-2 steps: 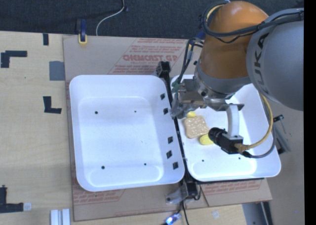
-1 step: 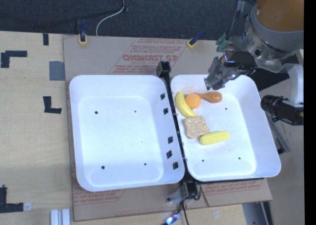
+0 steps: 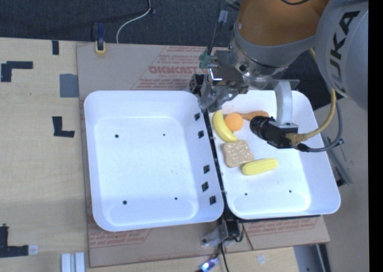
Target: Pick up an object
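The pickable stuff is all bunched in the right bin (image 3: pixel 311 205): a banana (image 3: pixel 223 128), an orange ball (image 3: pixel 234 122) touching it, a carrot (image 3: pixel 257 115) just behind the ball, a cracker (image 3: pixel 237 153) in front of the banana, and a corn cob (image 3: pixel 259 166) touching the cracker's far corner. Everything sits close to the divider side of that bin, toward the back. The left bin (image 3: pixel 102 145) sits right against it on the surface (image 3: pixel 36 145).

The tool (image 3: pixel 210 98) hangs just above the banana's top end, right at the bin's edge. Can't tell if it's open or shut, too dark and tangled with cables there.

My guess at what goes wrong: it's so close to the bin wall that it could clip the rim instead of the banana, or nudge the ball and scatter the pile. The banana's curved too, so it might just slip out.
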Robot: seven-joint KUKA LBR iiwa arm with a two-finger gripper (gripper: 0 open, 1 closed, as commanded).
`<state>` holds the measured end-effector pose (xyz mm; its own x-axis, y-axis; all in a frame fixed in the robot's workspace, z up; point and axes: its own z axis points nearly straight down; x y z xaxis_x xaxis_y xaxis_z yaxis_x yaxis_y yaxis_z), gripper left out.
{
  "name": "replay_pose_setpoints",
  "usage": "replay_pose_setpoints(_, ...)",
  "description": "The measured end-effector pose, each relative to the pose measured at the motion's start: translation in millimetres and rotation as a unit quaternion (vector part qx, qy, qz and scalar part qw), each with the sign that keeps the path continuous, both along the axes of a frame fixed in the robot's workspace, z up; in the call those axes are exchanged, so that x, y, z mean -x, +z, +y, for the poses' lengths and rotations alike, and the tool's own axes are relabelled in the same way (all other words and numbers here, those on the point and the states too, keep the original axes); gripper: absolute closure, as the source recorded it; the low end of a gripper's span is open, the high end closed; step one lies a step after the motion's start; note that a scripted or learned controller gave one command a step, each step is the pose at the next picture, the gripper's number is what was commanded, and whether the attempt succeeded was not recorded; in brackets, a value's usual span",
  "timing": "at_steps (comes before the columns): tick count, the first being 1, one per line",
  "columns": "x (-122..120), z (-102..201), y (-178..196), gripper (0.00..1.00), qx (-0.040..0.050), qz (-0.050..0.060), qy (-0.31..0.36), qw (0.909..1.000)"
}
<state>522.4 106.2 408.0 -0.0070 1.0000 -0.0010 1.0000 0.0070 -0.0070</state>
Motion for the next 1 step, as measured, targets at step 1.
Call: replay_pose_setpoints(1,32.9,34.5,134.8,1.00,-0.0033,-0.010,0.000,0.9999)
